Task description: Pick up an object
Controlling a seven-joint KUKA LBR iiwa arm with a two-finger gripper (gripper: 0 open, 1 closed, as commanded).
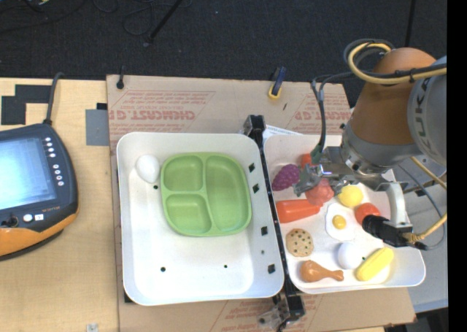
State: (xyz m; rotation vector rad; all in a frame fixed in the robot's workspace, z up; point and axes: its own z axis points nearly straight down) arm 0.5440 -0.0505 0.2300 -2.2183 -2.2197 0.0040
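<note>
The right bin holds several toy foods: purple grapes, an orange carrot, a pinkish-red piece, a yellow lemon, a red tomato, a fried egg, a cookie, a white egg, a yellow banana and a chicken drumstick. My gripper is low in this bin, just above the pinkish-red piece and right of the grapes. The arm's wrist hides the bin's far right part.
The left bin carries a green divided plate and a white egg at its far left corner. A tablet pendant lies on the bench at the left. A black divider separates the bins.
</note>
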